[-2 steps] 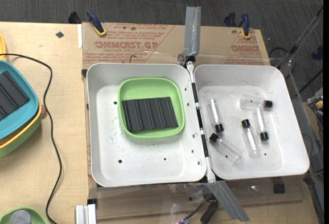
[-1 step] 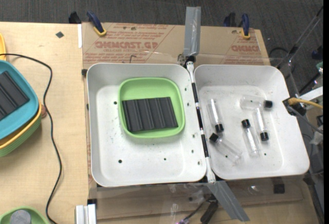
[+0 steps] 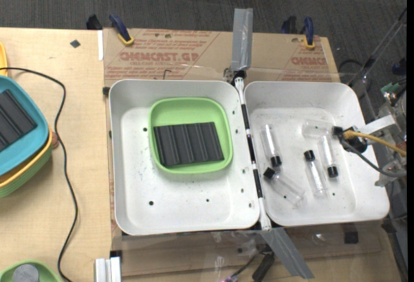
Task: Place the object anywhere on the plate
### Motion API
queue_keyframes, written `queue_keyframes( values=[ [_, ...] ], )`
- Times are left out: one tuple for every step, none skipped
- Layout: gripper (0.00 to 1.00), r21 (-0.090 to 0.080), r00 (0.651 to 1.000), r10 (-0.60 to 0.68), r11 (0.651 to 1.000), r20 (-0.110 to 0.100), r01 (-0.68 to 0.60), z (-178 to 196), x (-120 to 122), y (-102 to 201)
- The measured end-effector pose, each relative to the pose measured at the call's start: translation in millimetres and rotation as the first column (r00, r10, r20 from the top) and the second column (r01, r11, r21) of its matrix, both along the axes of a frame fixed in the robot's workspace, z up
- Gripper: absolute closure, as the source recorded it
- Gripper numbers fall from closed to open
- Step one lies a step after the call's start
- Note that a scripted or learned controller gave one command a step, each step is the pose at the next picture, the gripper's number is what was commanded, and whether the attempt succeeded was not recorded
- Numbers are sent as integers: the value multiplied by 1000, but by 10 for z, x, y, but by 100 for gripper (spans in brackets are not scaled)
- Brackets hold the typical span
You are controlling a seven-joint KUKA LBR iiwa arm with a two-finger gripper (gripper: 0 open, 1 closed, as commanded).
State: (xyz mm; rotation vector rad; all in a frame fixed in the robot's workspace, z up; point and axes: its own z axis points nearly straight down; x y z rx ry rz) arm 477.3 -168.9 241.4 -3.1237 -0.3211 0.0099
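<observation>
as we look from the near edge, a black cable (image 3: 68,209) snakes over the wooden bench (image 3: 39,235) beside the left bin (image 3: 123,209), where a dark ribbed slab (image 3: 189,143) covers most of the green plate (image 3: 162,112). several clear tubes (image 3: 315,177) with black caps lie loose in the right bin (image 3: 362,209), near the gripper (image 3: 392,145) at that bin's right rim but apart from it; we cannot tell whether it is wide or narrow. beyond, the cardboard (image 3: 213,48) reads "chemcast gp".
</observation>
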Motion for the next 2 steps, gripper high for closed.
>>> queue_keyframes(
  values=[
    [0, 0, 1000, -6, 1000, 1, 6, 37, -5, -343],
    [0, 0, 1000, -6, 1000, 0, 6, 106, -4, -532]
  ],
)
